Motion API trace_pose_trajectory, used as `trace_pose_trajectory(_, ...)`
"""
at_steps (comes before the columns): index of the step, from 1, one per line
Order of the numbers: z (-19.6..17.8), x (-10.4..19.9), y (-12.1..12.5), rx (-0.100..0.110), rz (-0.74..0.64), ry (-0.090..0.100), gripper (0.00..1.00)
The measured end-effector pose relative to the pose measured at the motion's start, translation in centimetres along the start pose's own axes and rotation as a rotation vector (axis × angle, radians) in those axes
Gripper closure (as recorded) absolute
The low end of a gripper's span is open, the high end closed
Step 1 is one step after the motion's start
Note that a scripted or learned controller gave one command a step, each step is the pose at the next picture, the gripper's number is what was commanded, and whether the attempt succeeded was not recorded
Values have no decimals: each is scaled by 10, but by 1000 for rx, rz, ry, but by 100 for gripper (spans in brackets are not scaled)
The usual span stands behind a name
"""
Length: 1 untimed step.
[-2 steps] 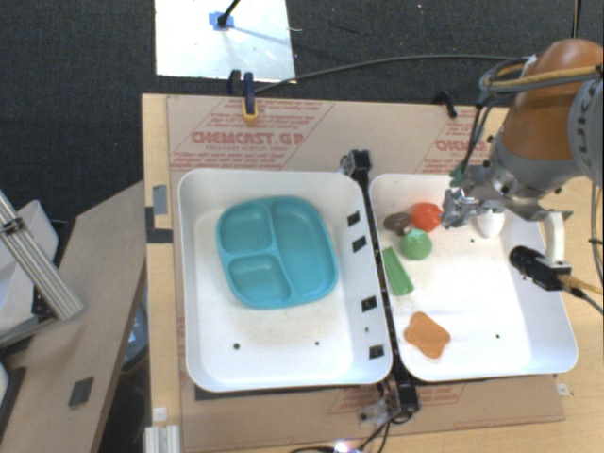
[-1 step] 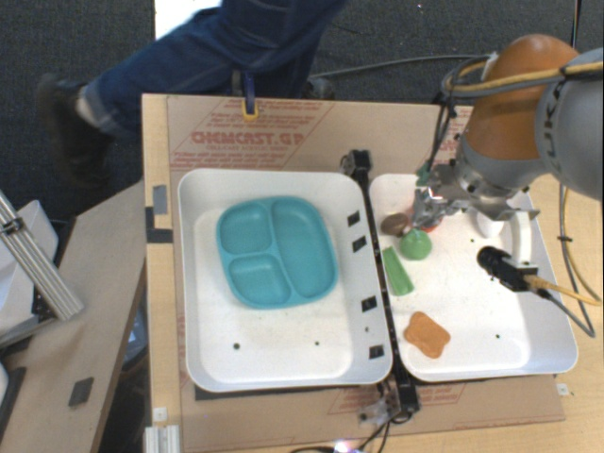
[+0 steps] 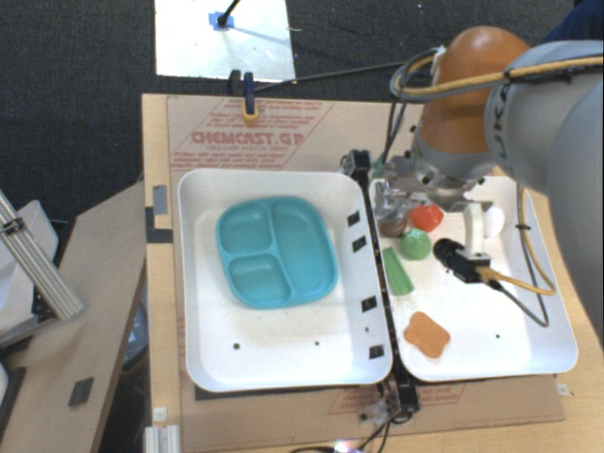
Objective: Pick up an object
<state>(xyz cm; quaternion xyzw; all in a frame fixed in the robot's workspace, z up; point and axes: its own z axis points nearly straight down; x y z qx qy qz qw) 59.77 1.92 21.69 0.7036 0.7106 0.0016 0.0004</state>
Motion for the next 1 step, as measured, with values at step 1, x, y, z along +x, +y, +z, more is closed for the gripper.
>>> trace_pose_trajectory(1, 2, 44, 8, 0, 2, 0, 100)
